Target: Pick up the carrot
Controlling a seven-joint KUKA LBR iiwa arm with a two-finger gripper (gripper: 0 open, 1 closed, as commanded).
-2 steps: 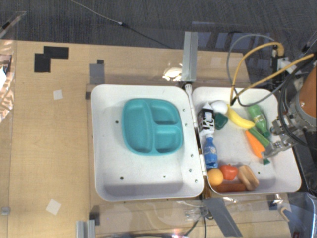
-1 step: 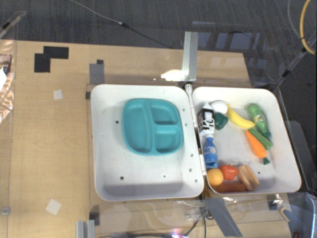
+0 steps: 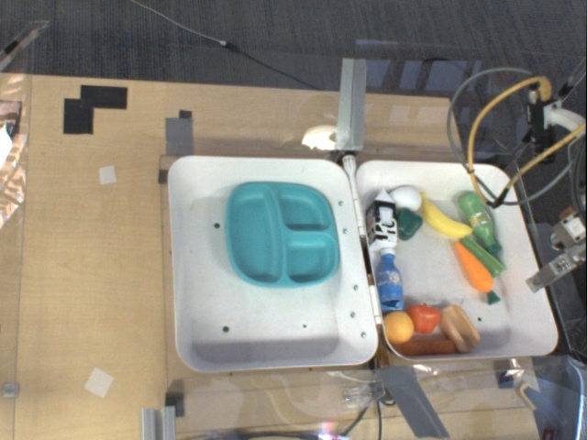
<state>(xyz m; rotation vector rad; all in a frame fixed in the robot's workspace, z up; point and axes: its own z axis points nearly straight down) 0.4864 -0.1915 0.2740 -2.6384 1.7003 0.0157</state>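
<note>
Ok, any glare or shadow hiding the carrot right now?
Camera view: the carrot is evenly lit and sharp enough, with no glare on it. A bright hotspot sits on the bench above the left bin, and soft shadow lies along that bin's lower edge.

Grey metal arm part (image 3: 556, 269), yellow cables (image 3: 495, 108)

Plastic bins on a wood-look bench.
Both bins: left bin (image 3: 193, 273) and right bin (image 3: 523, 273) smooth white plastic, faint sheen. Teal divided plate (image 3: 282, 233) matt plastic. Carrot (image 3: 475, 267) and banana (image 3: 444, 218) look like smooth moulded plastic. Blue bottle (image 3: 390, 282) glossy. Bench (image 3: 83, 273) pale, matt, wood-grained. Upright post (image 3: 351, 104) brushed grey metal.
</note>
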